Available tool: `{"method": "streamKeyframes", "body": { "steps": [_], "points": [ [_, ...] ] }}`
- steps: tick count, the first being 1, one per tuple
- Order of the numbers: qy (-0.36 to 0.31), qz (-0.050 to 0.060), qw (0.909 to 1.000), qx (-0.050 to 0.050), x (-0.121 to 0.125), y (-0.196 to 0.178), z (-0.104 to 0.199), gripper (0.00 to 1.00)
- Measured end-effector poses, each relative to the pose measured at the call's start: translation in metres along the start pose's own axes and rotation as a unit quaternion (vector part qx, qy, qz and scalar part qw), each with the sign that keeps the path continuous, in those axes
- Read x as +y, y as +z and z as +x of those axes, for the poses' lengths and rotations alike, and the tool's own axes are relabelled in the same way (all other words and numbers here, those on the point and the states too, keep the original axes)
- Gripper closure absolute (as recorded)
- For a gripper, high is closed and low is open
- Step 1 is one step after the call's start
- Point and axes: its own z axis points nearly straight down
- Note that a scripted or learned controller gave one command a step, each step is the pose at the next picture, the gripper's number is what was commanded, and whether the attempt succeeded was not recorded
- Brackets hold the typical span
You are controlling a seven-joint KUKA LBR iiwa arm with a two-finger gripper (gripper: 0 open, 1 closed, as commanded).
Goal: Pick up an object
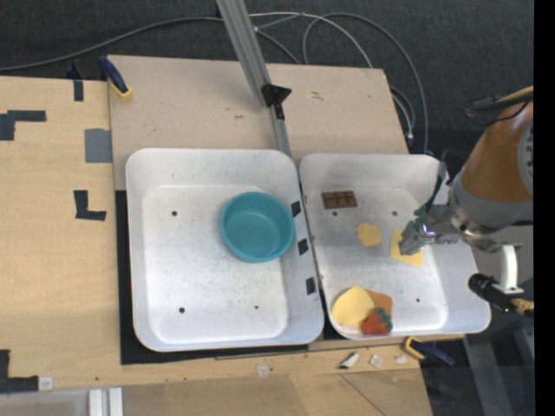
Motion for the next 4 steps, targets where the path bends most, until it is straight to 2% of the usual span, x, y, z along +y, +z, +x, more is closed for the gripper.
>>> {"method": "streamKeyframes", "body": {
  "steps": [2, 3, 4],
  "points": [
    [-0.001, -0.001, 1.0000, 0.000, 0.003, -0.095, 0.001, 1.00],
    [-0.003, 0.001, 1.0000, 0.001, 0.024, -0.102, 0.049, 1.00],
    [-0.003, 0.003, 1.0000, 0.001, 0.039, -0.089, 0.097, 1.00]
  ]
}}
